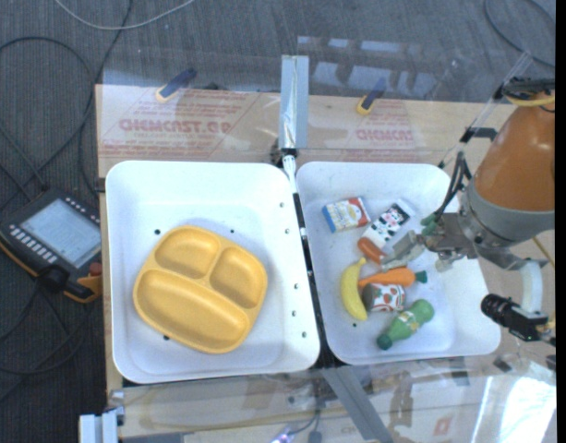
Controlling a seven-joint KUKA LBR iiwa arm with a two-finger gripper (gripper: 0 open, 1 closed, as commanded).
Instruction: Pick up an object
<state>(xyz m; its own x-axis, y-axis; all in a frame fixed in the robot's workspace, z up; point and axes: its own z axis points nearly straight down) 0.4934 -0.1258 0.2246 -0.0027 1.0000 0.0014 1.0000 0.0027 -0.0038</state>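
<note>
Objects for the pick all lay in the right bin (467, 340): a banana (352, 292) on the left w/ a carrot (390, 277) crossing just right of it, a small red-and-white carton (385, 296) under the carrot, a green bottle (404, 325) lying tilted toward the bin's front, a blue-and-orange carton (346, 214) up near the back, a black-and-white cow-print carton (389, 225) beside it, and a small orange-red piece (369, 249) btwn those and the carrot. Gripper (414, 245) hung low over the bin's mid-right, approx. next to the cow-print carton and above the carrot; nothing was visibly pinched, and whether it was spread or pressed together could not be made out. Left bin (135, 192) held a yellow divided plate (200, 288). A teach pendant (50, 238) sat on the floor at far left.
</note>
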